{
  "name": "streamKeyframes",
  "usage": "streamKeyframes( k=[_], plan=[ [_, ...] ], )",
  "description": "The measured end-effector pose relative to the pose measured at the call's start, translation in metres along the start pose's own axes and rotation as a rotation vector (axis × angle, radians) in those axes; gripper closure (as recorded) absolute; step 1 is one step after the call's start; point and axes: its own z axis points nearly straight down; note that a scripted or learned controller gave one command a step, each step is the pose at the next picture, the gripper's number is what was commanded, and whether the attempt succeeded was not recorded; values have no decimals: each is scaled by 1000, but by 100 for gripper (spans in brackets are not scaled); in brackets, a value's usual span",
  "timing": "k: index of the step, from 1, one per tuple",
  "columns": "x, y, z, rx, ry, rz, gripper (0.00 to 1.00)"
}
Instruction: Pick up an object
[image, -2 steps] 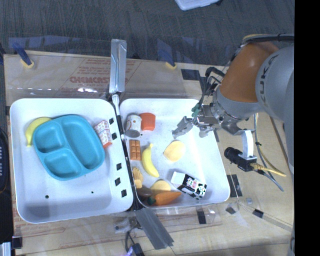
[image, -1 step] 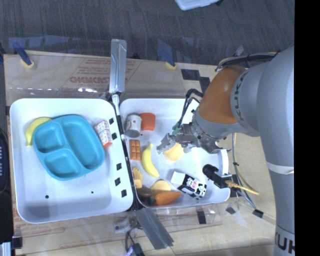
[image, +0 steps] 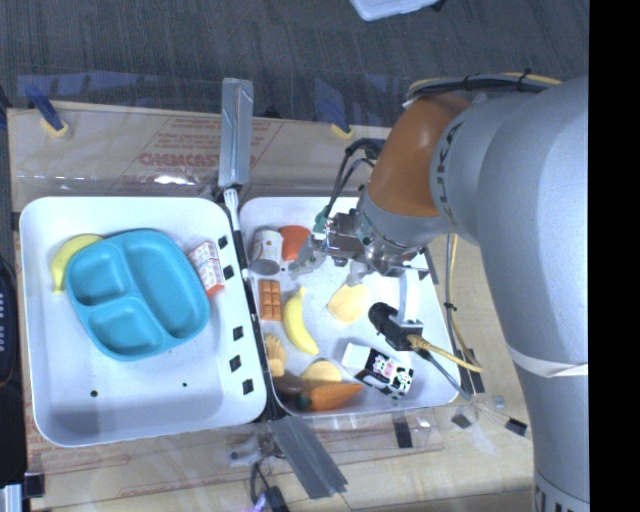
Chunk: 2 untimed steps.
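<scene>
Grey arm (image: 520, 230) over rt bin (image: 290, 212) — end effector (image: 345, 250) betw cup (image: 266, 250) & yellow wedge (image: 347, 302), banana (image: 298, 322) nearby; grip state can't tell.

My gripper (image: 345, 248) hangs over the far part of the right bin (image: 285, 212), beside a red object (image: 296, 240) and a can (image: 267, 250); a banana (image: 297, 322) and a carrot (image: 333, 397) lie nearer. A blue tray (image: 140, 290) sits in the left bin (image: 120, 400), with a small carton (image: 207, 267) at its right edge.
</scene>
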Motion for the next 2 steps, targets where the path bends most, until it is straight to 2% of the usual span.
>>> streamKeyframes(
  k=[1,2],
  plan=[
    [-26,-42,74,5,1,-118,0],
    [-29,-3,98,-7,1,-230,0]
  ],
)
